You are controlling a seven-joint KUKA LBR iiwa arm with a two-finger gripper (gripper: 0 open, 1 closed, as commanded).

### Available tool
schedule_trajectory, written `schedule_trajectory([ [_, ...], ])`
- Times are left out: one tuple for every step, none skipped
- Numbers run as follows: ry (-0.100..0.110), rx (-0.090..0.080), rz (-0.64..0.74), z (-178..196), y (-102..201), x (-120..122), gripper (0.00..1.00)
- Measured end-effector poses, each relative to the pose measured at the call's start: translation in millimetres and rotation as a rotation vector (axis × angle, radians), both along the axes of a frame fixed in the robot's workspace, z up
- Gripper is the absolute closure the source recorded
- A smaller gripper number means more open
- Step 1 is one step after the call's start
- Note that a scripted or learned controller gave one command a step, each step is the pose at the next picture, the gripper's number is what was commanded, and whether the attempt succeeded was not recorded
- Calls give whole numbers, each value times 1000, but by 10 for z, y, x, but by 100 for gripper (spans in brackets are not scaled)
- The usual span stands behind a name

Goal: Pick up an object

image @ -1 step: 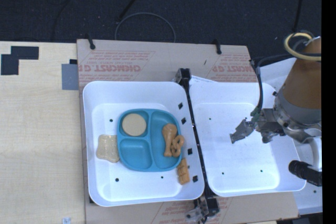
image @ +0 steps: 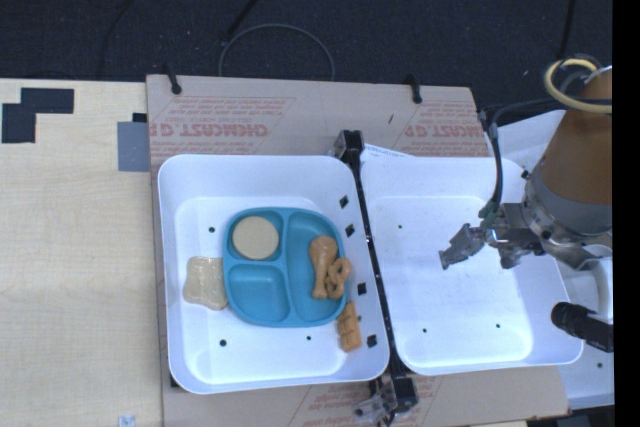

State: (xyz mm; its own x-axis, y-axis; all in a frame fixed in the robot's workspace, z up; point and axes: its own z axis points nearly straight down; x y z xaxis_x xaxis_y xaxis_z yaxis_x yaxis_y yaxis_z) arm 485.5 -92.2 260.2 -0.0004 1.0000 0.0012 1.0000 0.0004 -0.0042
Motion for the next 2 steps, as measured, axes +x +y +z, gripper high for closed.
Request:
schedule_trajectory([
  [6, 1, -1, -637, -7, -41, 0],
  [3, 1, 0, -1135, 10, 46, 0],
])
